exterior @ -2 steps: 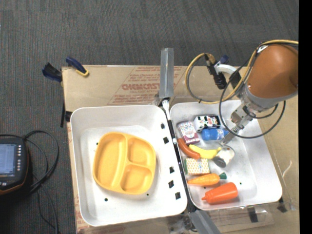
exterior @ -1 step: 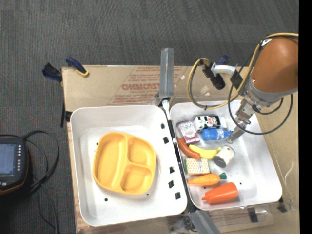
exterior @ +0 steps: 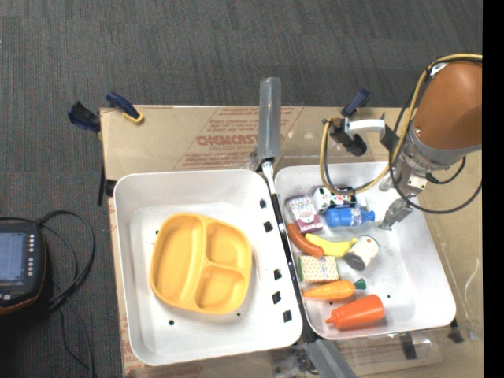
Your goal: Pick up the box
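While cardboard [exterior: 236,136] reads "CHEMCAST", the box [exterior: 319,268] label stays illegible.

You see two smooth white plastic bins [exterior: 138,211] resting on matt brown cardboard [exterior: 197,136], over a dark, ribbed, cloth-like floor covering [exterior: 157,46]. The yellow divided plate [exterior: 201,264] looks like semi-gloss moulded plastic, and the orange bottle [exterior: 357,312], carrot [exterior: 331,290] and banana [exterior: 331,246] share that toy-plastic sheen. The small box [exterior: 319,268] looks like printed matt card, while the arm's orange band [exterior: 449,105] is glossy and its gripper [exterior: 394,213] bare grey metal.
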### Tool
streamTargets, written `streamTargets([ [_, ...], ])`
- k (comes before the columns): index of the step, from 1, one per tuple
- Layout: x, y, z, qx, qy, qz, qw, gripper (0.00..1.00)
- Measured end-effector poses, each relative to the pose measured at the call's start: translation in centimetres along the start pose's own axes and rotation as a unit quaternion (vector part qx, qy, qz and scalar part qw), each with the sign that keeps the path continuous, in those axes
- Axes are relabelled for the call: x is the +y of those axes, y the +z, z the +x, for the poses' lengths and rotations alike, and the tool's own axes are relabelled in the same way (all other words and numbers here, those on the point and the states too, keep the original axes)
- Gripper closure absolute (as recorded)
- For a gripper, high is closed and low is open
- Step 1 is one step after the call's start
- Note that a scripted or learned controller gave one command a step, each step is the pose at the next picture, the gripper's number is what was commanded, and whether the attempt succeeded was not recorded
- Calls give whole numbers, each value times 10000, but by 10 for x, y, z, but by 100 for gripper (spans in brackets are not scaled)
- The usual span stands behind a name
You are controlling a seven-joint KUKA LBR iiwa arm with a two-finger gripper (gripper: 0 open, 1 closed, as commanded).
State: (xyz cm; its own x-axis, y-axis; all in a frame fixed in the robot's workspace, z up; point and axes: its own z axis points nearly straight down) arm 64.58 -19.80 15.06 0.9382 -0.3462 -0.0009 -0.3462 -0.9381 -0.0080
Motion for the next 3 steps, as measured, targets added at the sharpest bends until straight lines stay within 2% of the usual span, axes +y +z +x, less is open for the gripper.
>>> streamTargets([
  [1, 8, -30, 4, 16, -782, 12, 9969, 0],
  [2, 11, -65, 4, -14, 432, 15, 9991, 0],
  [3, 7, -13, -9, -3, -728, 11, 9973, 0],
])
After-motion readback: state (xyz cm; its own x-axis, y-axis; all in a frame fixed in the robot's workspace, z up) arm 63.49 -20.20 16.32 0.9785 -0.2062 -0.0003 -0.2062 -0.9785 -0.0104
